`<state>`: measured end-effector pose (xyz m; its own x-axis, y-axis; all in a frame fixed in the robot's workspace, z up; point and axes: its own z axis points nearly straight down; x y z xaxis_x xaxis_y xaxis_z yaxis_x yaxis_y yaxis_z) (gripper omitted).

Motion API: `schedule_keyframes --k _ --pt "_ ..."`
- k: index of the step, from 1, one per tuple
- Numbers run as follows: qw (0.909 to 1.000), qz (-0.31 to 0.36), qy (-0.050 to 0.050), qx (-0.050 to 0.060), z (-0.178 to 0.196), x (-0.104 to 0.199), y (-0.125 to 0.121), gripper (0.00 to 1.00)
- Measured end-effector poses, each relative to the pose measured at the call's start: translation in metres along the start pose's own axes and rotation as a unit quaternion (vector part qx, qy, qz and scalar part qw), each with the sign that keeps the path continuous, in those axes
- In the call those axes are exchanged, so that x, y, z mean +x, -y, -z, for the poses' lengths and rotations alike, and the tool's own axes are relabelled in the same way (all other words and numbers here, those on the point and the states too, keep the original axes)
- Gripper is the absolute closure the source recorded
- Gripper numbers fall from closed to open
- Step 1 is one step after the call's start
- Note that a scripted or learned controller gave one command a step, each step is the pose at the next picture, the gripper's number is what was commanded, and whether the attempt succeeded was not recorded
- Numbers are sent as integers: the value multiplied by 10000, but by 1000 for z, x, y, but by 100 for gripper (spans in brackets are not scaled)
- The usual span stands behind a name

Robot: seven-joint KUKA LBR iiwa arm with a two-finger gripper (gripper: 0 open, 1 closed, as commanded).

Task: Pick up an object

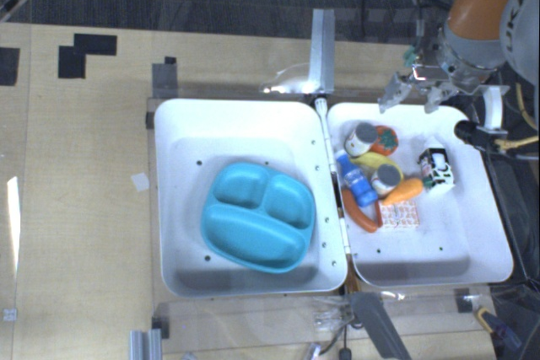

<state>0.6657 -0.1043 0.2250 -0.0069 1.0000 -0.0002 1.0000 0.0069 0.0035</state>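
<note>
Hovering above the far edge of the right bin (485, 265), the gripper (416, 95) was seen with fingers spread and nothing between them. No object was lifted yet; the carrot (403, 190) lay near the bin's middle.

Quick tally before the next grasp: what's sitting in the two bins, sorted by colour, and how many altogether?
Blue: 2, the sectioned tray in the left bin and a bottle in the right bin
Orange: 2, a carrot and a sausage-like piece
Black-and-white: 1, a small box
Red-patterned: 1, a flat packet
Grey-topped: 2, round pieces
Total: 8
</note>
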Motion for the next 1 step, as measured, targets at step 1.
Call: schedule_keyframes --k 1 --pt "9943 1064 7 -4 -87 -86 19 0"
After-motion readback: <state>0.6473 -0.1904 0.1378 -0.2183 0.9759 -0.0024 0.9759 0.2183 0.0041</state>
